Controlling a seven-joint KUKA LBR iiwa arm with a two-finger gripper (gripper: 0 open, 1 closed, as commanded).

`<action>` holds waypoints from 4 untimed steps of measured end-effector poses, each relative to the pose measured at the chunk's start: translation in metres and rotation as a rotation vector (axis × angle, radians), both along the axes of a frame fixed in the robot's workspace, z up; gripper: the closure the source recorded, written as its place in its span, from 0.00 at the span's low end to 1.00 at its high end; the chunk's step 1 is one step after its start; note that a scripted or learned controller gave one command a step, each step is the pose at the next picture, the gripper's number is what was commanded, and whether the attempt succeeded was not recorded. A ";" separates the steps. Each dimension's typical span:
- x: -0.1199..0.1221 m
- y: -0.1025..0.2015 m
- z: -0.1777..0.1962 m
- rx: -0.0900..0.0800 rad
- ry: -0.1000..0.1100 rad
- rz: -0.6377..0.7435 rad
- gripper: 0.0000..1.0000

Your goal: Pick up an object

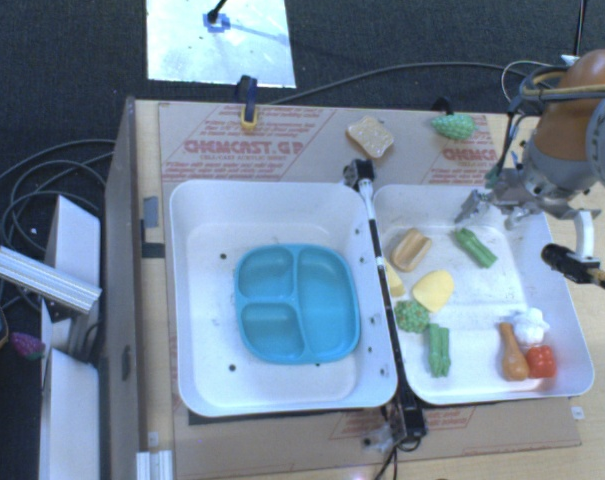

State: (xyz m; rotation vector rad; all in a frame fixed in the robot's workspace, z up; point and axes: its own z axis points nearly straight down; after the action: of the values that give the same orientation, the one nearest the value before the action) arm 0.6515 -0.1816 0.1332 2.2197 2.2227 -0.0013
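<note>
My gripper (493, 211) hangs over the back of the right bin (560, 298), below the grey arm with its orange band (582, 73). Its fingers stand open with nothing between them. A green bean pod (475, 247) lies just in front of the fingertips, apart from them. Further forward in the same bin are a bread roll (410, 249), a yellow wedge (433, 290), a broccoli floret (412, 316), a second green pod (438, 349), an orange drumstick shape (512, 353), a red tomato (541, 361) and a small white piece (530, 323).
The left bin (212, 218) holds a blue divided plate (297, 302). Behind the bins on the cardboard lie a bread slice (370, 136) and a green bumpy toy (453, 125). A divider rail (377, 258) runs between the bins. Cables trail at the left.
</note>
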 end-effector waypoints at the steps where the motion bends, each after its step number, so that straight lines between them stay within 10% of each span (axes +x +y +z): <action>1: 0.018 0.086 0.010 0.003 -0.003 0.004 0.00; 3: -0.001 0.028 0.024 -0.001 -0.002 0.000 0.00; 4: -0.028 0.091 0.043 0.001 -0.003 0.003 0.00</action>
State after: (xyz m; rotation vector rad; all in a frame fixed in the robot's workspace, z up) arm 0.6233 -0.0905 0.1758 2.2156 2.2245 0.0036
